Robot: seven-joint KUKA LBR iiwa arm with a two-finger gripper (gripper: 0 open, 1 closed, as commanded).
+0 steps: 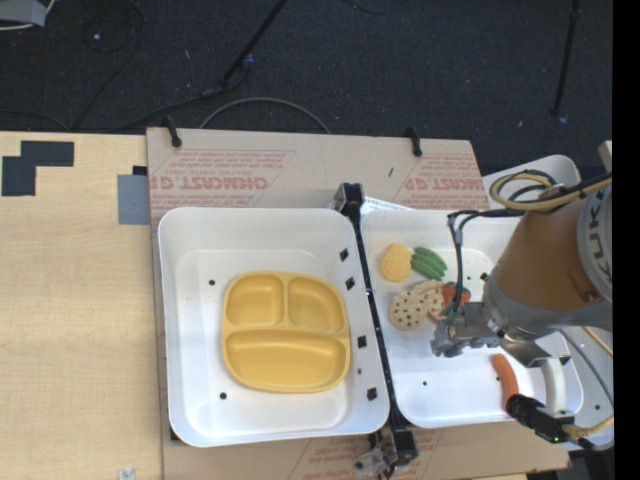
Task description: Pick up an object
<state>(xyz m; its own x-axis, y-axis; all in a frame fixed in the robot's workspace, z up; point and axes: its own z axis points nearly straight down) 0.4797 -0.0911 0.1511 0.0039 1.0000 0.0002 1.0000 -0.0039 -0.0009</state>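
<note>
In the right bin [430, 398] lie several small toy foods. A yellow corn piece [396, 262] rests near the back, with a green pepper-like piece [430, 262] beside it. A tan spotted cookie-like piece [412, 306] sits in the middle, a small red piece [455, 296] at its right edge. An orange carrot-like piece [505, 372] lies toward the front right. My gripper [452, 340] hangs low over the bin floor, just right of and in front of the cookie piece. The wrist hides its fingers.
The left bin [190, 258] holds a yellow three-compartment plate [285, 330]. A black divider clip strip [362, 308] runs between the bins. My grey and orange arm [550, 268] covers the right bin's right side. Cardboard lies under both bins.
</note>
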